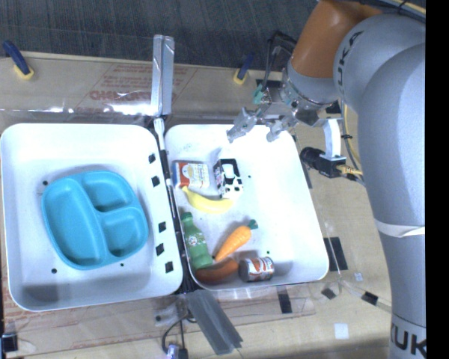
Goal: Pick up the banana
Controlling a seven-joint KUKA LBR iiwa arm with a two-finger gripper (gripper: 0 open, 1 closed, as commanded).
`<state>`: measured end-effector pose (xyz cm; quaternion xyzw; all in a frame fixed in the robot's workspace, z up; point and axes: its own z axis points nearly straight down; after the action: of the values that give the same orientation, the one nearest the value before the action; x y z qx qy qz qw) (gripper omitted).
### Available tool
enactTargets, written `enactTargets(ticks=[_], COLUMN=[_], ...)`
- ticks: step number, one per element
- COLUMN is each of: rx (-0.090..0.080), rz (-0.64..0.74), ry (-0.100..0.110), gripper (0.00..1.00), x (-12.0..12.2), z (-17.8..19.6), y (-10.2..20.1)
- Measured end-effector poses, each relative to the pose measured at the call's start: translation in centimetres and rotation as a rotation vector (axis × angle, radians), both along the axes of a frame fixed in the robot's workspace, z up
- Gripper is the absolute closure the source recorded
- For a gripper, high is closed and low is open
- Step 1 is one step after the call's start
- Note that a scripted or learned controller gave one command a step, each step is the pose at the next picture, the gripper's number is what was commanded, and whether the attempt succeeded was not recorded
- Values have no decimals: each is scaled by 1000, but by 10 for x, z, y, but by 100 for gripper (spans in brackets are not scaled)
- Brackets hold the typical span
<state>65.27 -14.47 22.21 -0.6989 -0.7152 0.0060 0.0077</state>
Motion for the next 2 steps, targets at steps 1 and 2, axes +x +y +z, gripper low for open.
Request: enactTargets(ticks=[1,2], rx=[-2,-4], rz=[-30,-145], ry=[-10,-34], gripper=[0,0], x=[-67,-59], z=[-34,-109], y=[62,49])
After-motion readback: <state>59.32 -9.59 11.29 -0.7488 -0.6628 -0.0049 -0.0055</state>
